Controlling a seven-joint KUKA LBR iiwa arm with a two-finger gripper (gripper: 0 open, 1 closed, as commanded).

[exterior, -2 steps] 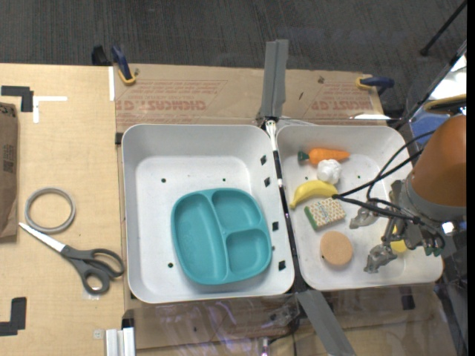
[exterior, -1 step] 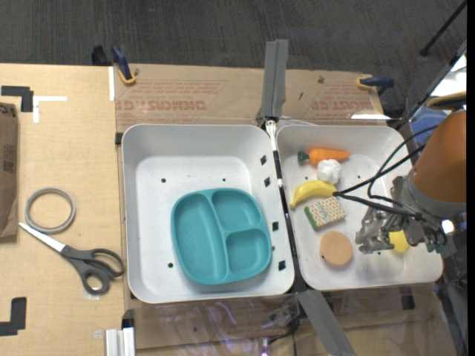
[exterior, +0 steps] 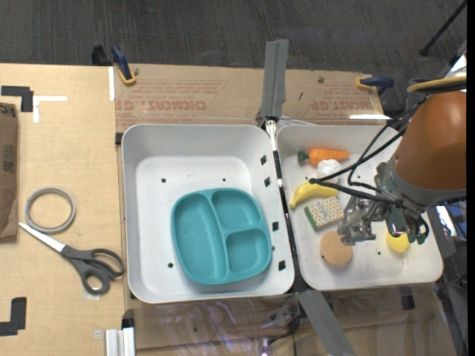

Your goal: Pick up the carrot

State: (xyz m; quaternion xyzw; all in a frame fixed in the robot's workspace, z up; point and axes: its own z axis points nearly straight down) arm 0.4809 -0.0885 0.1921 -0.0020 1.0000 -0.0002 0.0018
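The carrot [exterior: 326, 155], orange with a green tip, lies at the far side of the right bin [exterior: 430, 269]. My gripper [exterior: 358, 231] hangs low over the middle of that bin, near a round tan item [exterior: 336, 251] and a checked cracker-like piece [exterior: 325, 212]. The carrot is well beyond the gripper, toward the bin's far left, and nothing touches it.
A banana [exterior: 312, 193] and a white object [exterior: 329, 169] lie just below the carrot. A yellow lemon-like item [exterior: 398, 242] sits at the right. The left bin [exterior: 141, 199] holds a teal divided plate [exterior: 221, 234]. Scissors [exterior: 78, 258] and a tape roll [exterior: 50, 208] lie on the bench.
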